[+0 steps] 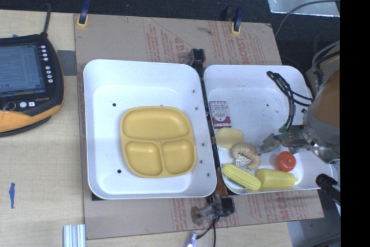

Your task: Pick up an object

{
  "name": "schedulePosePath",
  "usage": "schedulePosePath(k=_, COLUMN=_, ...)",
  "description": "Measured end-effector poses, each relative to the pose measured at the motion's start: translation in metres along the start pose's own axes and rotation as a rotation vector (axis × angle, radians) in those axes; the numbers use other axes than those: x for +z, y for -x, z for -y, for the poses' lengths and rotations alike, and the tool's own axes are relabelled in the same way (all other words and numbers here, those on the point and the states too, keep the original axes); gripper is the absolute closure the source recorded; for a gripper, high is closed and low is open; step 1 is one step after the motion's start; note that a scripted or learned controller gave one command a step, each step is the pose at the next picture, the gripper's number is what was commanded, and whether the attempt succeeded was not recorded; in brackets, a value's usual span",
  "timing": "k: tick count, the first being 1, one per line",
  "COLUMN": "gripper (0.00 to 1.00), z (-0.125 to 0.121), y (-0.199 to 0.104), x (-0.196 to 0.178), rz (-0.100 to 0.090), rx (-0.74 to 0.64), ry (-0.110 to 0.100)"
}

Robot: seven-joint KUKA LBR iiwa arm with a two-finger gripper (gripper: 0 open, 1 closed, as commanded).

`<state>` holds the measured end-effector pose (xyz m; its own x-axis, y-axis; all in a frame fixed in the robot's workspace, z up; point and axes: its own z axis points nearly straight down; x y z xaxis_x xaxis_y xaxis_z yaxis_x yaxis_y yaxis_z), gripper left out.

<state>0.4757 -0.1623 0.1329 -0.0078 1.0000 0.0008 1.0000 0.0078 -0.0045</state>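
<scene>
The gripper [270, 142] is seen low in the right bin [248, 81] with its fingers spread open and nothing held between them, just beside the red tomato [285, 161] and the little pastry thing [245, 154]. Everything grabbable is crammed into that bin's near corner, corn cob [241, 176] and yellow block [276, 179] touching, so a close could easily be fouled by a neighbour, or the round tomato just gets squirted out sideways, tbh

A teach pendant [26, 81] is lying on the tabletop [34, 182] beside clamped cardboard [173, 37], left of the bins.
</scene>
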Motion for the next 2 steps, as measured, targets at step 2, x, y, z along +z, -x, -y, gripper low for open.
schedulePosePath(k=2, gripper=0.0, z=-0.001, y=0.011, x=-0.015, rz=0.0, rx=0.001, ry=0.001)
